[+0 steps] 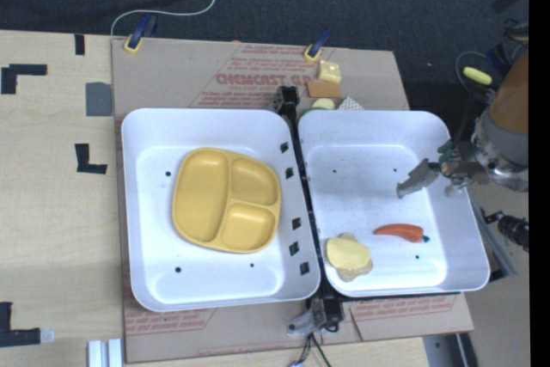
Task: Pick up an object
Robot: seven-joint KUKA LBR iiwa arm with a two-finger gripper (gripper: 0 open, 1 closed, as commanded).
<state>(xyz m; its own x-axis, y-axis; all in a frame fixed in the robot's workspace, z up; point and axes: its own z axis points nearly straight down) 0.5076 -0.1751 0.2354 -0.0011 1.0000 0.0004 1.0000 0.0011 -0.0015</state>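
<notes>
An orange-red chili pepper point(400, 231) lies in the right bin point(369, 129), towards its front right. A pale yellow, rounded piece of toy food point(348, 256) rests at the bin's front left corner. My gripper point(434, 183) hangs over the right side of this bin, just behind and to the right of the pepper. It is open, with nothing between its fingers point(415, 180). The arm's wrist point(507, 129) reaches in over the bin's right rim.
A yellow divided plate point(227, 199) lies in the left bin point(146, 150). Small blocks point(325, 80) sit on the cardboard behind the bins. Black clips point(292, 176) run along the rim the two bins share.
</notes>
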